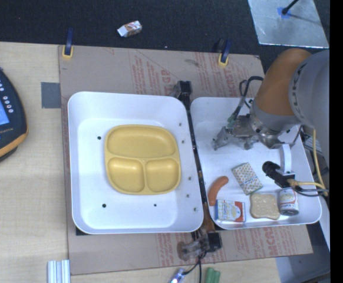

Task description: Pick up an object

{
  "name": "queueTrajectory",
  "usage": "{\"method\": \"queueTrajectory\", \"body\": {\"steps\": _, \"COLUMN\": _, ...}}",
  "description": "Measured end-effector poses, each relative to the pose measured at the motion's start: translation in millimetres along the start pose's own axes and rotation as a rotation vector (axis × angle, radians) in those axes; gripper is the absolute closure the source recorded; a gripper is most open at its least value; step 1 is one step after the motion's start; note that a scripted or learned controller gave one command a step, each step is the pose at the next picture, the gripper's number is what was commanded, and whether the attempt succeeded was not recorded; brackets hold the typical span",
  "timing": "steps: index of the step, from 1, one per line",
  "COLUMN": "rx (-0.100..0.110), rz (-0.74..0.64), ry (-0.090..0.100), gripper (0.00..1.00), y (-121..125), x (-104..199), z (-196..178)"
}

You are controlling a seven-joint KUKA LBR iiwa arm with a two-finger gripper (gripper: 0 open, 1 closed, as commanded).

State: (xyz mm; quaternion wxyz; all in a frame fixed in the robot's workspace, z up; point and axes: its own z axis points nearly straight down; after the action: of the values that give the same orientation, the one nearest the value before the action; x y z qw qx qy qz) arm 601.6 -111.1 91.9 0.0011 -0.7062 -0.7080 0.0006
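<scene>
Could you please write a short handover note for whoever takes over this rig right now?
Claw: over the far part of the right bin. I cannot tell if it is open or shut, and it has no object visibly in its hold.
Things: sausage, patterned packet, small carton, toast slice and can lie in the near part of the right bin, all apart from the claw. A yellow divided plate lies in the left bin.
Done: nothing lifted.
Left: grasp one object and raise it; the packet and sausage look nearest.
</scene>
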Motion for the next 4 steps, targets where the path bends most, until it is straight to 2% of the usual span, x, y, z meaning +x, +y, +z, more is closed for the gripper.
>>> {"method": "queueTrajectory", "body": {"steps": 1, "rx": -0.001, "rz": 0.001, "ry": 0.000, "gripper": 0.00, "y": 54.4, "x": -69.8, "z": -0.4}}
{"method": "queueTrajectory", "body": {"steps": 2, "rx": 0.001, "rz": -0.001, "ry": -0.001, "gripper": 0.00, "y": -5.9, "x": -42.5, "z": -35.0}}
{"method": "queueTrajectory", "body": {"steps": 3, "rx": 0.002, "rz": -0.003, "ry": -0.001, "gripper": 0.00, "y": -65.3, "x": -28.8, "z": 0.7}}
{"method": "queueTrajectory", "body": {"steps": 4, "rx": 0.004, "rz": -0.005, "ry": -0.003, "gripper": 1.00, "y": -65.3, "x": -29.7, "z": -9.4}}
